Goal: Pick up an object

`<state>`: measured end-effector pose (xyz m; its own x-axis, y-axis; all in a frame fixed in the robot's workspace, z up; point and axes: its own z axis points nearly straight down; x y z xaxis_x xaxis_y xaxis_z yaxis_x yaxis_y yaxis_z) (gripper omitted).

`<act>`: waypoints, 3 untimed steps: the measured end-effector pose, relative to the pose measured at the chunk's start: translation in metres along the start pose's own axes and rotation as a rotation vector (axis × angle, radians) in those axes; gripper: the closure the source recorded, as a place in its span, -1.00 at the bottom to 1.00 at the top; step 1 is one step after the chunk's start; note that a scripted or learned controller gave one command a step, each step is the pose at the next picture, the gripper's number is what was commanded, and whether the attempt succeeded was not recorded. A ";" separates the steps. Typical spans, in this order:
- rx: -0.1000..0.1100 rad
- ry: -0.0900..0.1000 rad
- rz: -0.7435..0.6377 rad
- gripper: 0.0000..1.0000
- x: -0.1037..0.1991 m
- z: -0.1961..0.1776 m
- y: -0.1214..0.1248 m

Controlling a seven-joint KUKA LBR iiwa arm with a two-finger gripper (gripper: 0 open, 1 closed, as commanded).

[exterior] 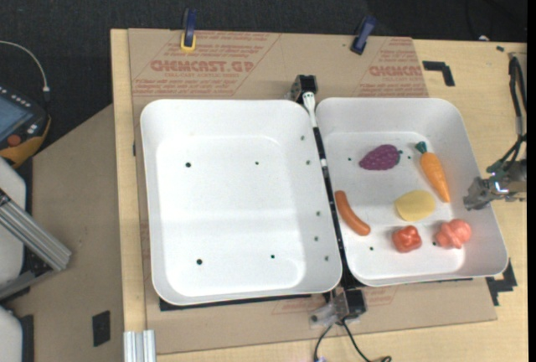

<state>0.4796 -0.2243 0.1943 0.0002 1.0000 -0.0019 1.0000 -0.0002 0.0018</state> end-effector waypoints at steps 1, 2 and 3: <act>0.002 0.002 0.001 1.00 0.001 0.114 -0.001; -0.001 -0.001 0.001 1.00 0.000 0.099 0.000; -0.009 -0.002 -0.004 1.00 0.021 0.003 0.015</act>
